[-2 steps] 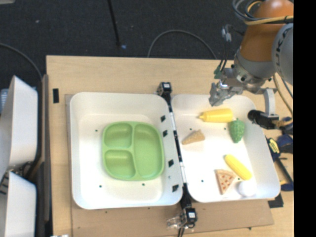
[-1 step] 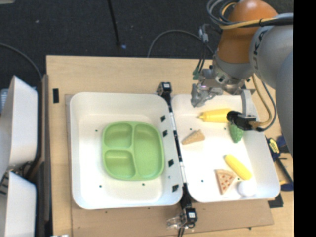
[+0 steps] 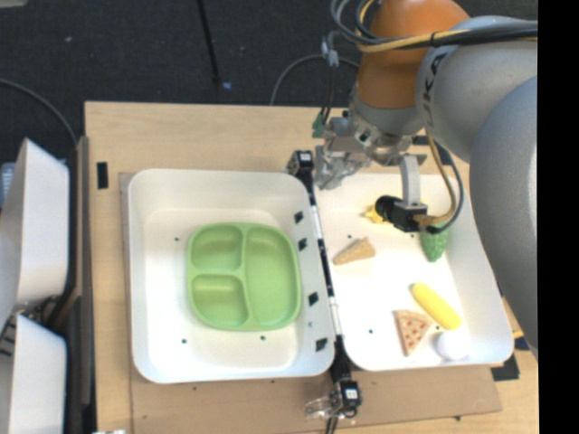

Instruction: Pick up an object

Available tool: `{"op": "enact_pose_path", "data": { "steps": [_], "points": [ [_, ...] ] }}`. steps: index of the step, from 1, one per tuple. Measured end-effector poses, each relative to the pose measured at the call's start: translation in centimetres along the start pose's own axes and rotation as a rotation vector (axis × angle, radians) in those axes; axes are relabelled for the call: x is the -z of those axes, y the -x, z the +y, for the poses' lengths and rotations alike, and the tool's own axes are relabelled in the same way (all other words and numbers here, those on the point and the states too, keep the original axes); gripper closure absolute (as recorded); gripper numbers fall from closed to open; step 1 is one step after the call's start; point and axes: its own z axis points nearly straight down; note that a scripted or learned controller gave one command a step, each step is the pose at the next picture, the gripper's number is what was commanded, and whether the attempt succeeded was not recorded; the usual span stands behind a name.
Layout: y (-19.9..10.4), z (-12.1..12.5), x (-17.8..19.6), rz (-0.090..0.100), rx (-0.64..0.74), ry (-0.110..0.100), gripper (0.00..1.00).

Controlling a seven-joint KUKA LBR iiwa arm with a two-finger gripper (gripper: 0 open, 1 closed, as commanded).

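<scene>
My gripper [image 3: 333,165] hangs over the far left corner of the right bin [image 3: 479,283], close to the wall between the two bins. Nothing is visibly between its fingers. Below it in that bin lie a tan bread wedge [image 3: 355,251], a green vegetable-like piece [image 3: 435,245], a yellow banana-like piece [image 3: 435,305], a pizza slice [image 3: 412,331] and a white egg-like ball [image 3: 451,344]. The bread wedge is the closest to the gripper, about a hand's width nearer the front.
The left bin [image 3: 149,206] holds a green divided plate [image 3: 244,276] in its middle. The grey arm with its orange band [image 3: 407,21] covers the far right of the scene. White boxes [image 3: 36,224] stand left of the bench.
</scene>
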Motion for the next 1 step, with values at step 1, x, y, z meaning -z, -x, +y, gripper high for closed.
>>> {"op": "enact_pose_path", "data": {
  "steps": [1],
  "points": [
    [-6.29, 0.82, -0.25, 0.0, 0.0, -0.001, 1.0]
  ]
}}
